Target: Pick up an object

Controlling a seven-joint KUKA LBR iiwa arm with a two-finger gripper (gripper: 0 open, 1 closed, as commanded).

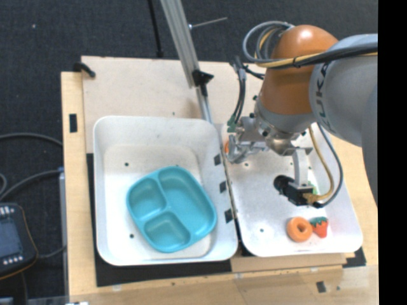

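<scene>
An orange ring-shaped toy (298,229) lies near the front of the right bin (267,234). Touching its right side is a small red and orange toy with a green tip (320,227). My gripper (237,148) hangs low over the far left corner of the right bin, close to the wall shared with the left bin. It is well apart from both toys, and the wrist hides the bin floor beneath it. A teal divided plate (170,208) rests in the left bin (111,138).
The grey arm with its orange band (299,75) covers the back of the right bin. A slanted metal post (184,43) rises behind the left bin. Bare floor shows in the right bin's middle and front left.
</scene>
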